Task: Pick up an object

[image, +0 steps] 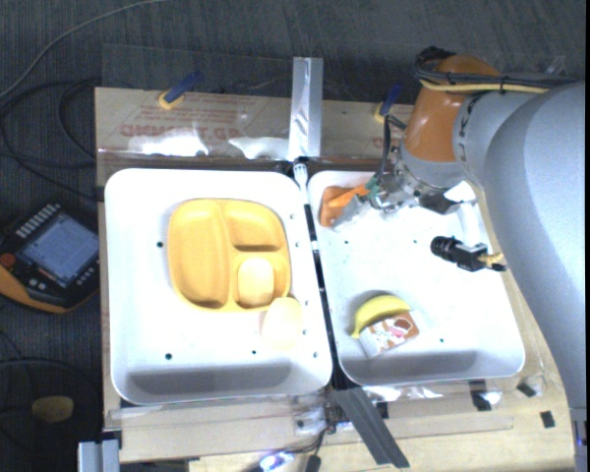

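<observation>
Orange obj point(335, 204) just beside end effector point(367, 201) (R bin point(442, 323), far corner); open/shut can't tell.

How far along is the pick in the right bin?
Done: the gripper is down at the far corner of the right bin, beside the orange object.
In hand: nothing is visibly held, and the orange object rests on the bin floor.
Left: grasp and lift. The banana and small carton lie near the front, away from the gripper.

orange object point(334, 205) partly hidden by gripper point(367, 199), arm point(541, 175) cut off at right
</observation>
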Robot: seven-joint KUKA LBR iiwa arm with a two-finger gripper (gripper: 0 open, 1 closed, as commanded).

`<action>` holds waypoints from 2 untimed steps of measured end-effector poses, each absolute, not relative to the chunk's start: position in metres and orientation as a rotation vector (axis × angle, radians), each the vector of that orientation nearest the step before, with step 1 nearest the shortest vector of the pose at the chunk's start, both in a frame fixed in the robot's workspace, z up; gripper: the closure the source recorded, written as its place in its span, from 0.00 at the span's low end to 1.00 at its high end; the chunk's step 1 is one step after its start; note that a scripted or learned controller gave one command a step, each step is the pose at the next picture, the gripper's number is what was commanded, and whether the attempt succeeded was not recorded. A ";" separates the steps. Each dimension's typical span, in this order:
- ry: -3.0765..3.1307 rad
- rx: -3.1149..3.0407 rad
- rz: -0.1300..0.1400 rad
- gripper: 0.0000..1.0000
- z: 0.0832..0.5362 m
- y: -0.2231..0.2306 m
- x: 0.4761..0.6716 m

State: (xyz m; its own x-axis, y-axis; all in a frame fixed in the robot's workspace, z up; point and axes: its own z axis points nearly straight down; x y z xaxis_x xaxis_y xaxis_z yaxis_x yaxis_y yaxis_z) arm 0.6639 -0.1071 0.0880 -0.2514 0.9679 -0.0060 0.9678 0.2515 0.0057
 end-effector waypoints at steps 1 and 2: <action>2.742 1.527 -0.004 0.00 0.184 -0.059 0.669; 2.744 1.529 -0.005 0.00 0.104 -0.124 0.644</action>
State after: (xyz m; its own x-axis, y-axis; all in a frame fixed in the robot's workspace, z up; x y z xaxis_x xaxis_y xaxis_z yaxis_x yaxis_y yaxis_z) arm 0.6435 -0.1239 0.1040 -0.5262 0.8504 -0.0023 0.8504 0.5262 -0.0023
